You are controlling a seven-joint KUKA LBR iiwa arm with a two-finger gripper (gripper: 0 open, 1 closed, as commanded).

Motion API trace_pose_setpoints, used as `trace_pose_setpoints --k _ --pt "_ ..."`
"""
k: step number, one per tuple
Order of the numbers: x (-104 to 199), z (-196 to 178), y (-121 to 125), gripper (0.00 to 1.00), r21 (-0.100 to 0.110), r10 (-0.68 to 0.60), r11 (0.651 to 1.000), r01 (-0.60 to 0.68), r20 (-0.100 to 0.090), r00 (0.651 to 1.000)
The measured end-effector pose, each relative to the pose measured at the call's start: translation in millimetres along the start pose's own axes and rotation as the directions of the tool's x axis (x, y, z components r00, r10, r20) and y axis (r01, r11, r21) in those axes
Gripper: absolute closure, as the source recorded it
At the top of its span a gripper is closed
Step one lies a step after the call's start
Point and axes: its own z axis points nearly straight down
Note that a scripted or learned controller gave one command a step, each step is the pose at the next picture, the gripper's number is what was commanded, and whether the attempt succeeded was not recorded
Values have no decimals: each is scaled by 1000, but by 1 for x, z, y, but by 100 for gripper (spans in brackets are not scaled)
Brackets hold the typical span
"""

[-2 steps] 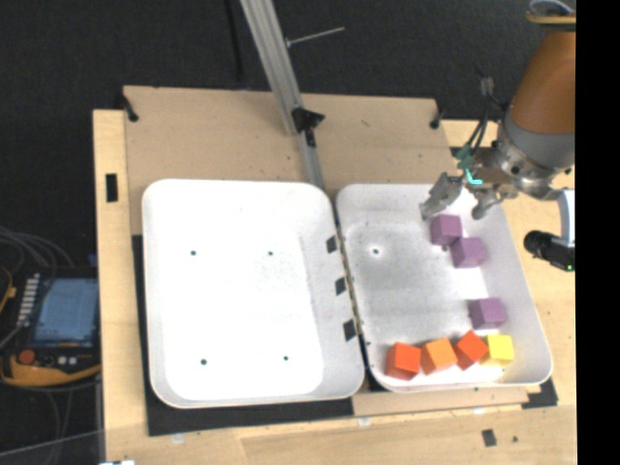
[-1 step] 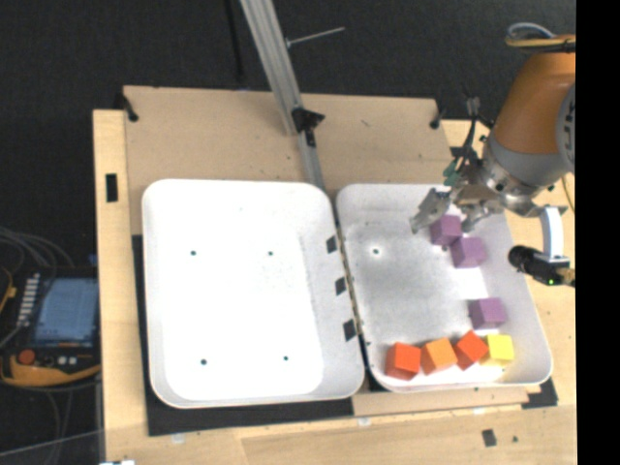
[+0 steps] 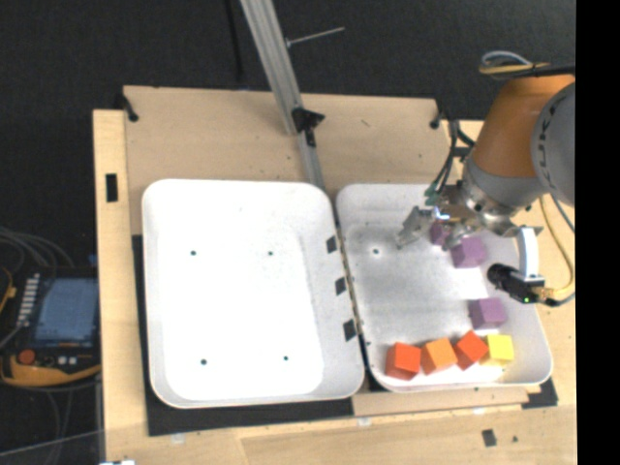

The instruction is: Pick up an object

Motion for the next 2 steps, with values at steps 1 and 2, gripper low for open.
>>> trace_pose_setpoints --k 1,2 --pt "-1 63 0 0 1 -1 1000 1 0 1000" --pt "-2 48 2 100 -9 6 1000 -6 0 1000"
